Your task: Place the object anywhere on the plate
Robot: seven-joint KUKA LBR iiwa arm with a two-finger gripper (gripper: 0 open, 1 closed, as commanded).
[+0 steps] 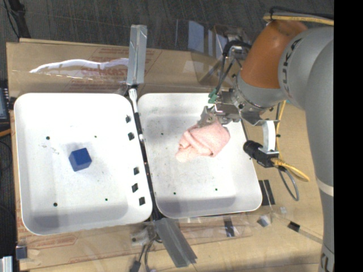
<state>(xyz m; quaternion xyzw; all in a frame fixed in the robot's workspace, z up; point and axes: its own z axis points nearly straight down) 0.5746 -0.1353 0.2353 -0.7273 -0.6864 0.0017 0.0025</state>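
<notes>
- A pink crumpled cloth (pixel 204 140) lies in the right bin (pixel 170 191), toward its upper right
- The tool (pixel 218 111) touches the cloth's upper edge; its opening cannot be told
- A blue cube (pixel 80 158) sits in the left bin (pixel 34 208)

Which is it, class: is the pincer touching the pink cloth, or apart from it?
Cannot tell. In the camera view the pincer sits at the upper edge of the pink cloth in the right bin, overlapping it, but neither contact nor gap shows plainly.
</notes>
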